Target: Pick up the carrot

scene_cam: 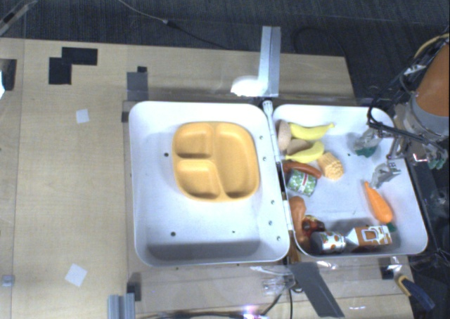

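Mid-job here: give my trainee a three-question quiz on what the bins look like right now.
1. True or false: the carrot lies in the right bin.
2. What sits in the left bin? A) a yellow divided tray B) a banana C) a bottle
3. Fill in: the hand hangs just ____ the carrot in the camera view.

Key: 1 true; 2 A; 3 above.

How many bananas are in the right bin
2. One banana lies near the top left of the right bin; the other banana sits just below it, beside the corn. Others could be hidden in the pile.
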Robot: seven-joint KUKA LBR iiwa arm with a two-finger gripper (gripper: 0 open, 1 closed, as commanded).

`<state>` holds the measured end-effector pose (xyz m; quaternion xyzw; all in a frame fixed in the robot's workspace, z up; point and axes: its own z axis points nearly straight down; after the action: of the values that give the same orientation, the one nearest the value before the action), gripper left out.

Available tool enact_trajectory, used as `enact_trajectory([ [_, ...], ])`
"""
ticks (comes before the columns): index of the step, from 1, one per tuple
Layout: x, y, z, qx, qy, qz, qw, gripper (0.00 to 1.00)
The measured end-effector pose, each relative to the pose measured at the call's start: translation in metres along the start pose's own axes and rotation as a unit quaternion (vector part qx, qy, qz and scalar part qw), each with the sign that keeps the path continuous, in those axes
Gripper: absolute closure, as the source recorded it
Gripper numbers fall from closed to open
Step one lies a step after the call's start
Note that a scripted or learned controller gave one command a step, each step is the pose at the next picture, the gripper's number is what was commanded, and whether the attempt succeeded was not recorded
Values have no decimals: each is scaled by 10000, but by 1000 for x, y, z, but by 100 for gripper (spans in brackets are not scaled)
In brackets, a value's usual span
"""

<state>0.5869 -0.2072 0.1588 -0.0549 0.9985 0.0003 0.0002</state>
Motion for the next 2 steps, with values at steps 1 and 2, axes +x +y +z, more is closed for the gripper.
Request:
enact_trajectory([
  [1,25,5,69,25,-73,572,9983,0],
  [2,64,15,69,24,-77,784,9969,0],
])
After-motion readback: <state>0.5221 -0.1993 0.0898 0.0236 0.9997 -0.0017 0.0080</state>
